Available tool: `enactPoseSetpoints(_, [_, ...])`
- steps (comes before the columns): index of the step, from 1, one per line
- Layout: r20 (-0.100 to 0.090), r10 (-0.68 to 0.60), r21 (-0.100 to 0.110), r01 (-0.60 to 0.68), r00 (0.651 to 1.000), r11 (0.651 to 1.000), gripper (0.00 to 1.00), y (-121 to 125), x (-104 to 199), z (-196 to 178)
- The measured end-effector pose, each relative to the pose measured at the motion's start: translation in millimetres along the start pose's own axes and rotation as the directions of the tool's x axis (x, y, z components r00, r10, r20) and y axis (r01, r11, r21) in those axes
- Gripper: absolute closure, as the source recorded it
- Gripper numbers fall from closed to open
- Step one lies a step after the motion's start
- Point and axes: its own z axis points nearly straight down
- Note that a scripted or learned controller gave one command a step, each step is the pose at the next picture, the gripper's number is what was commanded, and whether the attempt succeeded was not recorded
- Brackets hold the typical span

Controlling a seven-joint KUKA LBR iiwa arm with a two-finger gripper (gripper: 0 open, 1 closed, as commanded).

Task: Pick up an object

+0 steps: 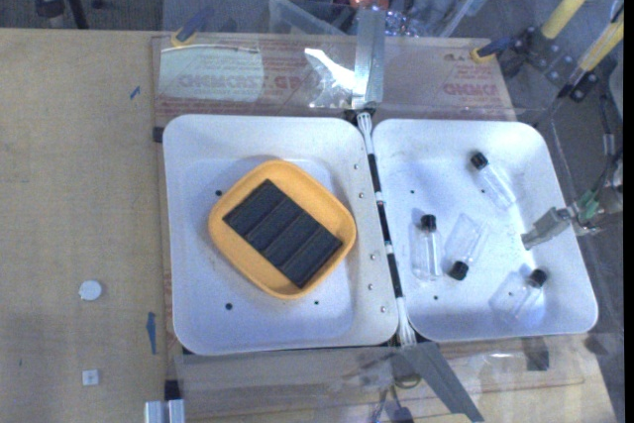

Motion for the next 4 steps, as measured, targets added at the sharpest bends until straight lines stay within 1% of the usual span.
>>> enactPoseSetpoints(1, [0.000, -0.179, -0.001, 0.179, 0.984, 0.984, 0.00, 4, 24, 137])
enactPoseSetpoints(2, [0.000, -0.345, -0.001, 0.345, 0.939, 0.939, 0.00, 8, 40, -8])
enactPoseSetpoints(3, [-0.003, -0.361, 0.001, 0.361, 0.932, 0.932, 0.00, 17, 95, 120])
enactPoseSetpoints(4, [0.001, -0.475, -0.002, 0.475, 0.880, 0.880, 0.00, 17, 83, -54])
